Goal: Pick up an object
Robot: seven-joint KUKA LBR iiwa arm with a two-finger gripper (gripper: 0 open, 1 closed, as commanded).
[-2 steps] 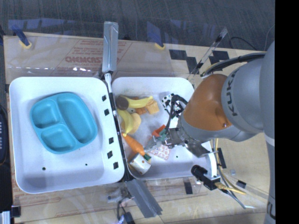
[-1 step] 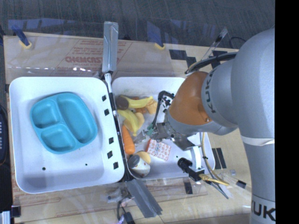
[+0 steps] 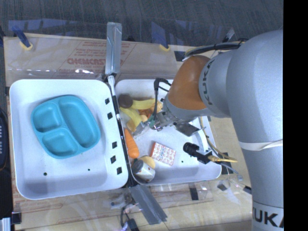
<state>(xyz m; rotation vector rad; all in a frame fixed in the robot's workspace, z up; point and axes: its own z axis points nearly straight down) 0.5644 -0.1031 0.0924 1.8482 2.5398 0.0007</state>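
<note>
Bench: two white bins. Hand (image 3: 153, 123) low in right bin (image 3: 192, 174), among banana (image 3: 139, 104), carrot (image 3: 132, 146); finger state cannot tell. Risk: clutter deflects grasp.

This looks like a robot lab, not a home. A big grey robot arm (image 3: 250, 105) with an orange band reaches over a table (image 3: 57, 52). Two white bins (image 3: 19, 143) sit side by side on the table. Near the bins, the table has taped plastic sheets and metal brackets (image 3: 113, 47). Behind the table, the floor is dark carpet (image 3: 72, 4).
</note>
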